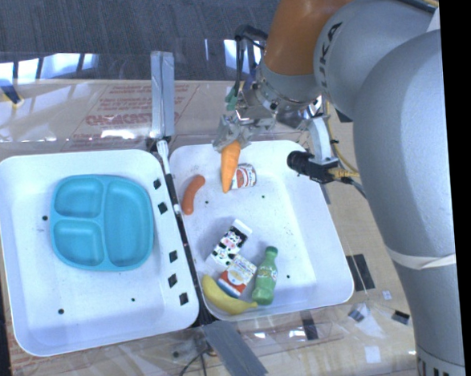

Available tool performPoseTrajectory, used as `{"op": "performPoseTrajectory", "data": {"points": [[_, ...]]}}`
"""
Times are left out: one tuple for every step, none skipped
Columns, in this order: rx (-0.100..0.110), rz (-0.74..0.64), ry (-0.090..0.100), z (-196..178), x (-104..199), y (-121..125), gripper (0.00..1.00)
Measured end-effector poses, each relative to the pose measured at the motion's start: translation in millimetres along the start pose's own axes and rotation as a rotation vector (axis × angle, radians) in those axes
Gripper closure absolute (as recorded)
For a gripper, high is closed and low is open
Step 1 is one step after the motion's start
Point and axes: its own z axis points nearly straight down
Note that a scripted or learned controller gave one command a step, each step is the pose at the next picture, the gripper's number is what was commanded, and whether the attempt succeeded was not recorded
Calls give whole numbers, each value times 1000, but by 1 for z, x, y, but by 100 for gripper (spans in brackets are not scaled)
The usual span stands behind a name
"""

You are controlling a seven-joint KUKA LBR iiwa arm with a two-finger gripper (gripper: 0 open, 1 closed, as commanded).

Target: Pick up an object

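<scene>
Clutter first, nearest the camera in the right bin (320, 249): banana (226, 300) against the near wall, green bottle (265, 276) leaning beside it, small carton (240, 271) and black-and-white patterned box (228, 245) just beyond. Farther into the same bin, orange sausage-shaped piece (192, 193) close to the divider, and a small can (244, 176) on its side by the far wall. Touching that can's left in the view, the carrot (230, 166): long axis running near to far, tip pointing toward the camera, thick end up under the gripper (233, 135). Seems pinched at that thick end and hanging from the claw, judging by how it stands clear over the bin's far rim; contact itself hard to make out. Straight lift likely all that remains, with the can close enough to be nudged. Left of the divider, blue divided plate (103, 220) lying in the left bin (23, 262), well apart. Fingers largely masked by wrist hardware and cables; carrot's top partly hidden.
</scene>
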Motion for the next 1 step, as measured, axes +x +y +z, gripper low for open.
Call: {"op": "performPoseTrajectory", "data": {"points": [[0, 88, -1, -125, -4, -29, 100]]}}
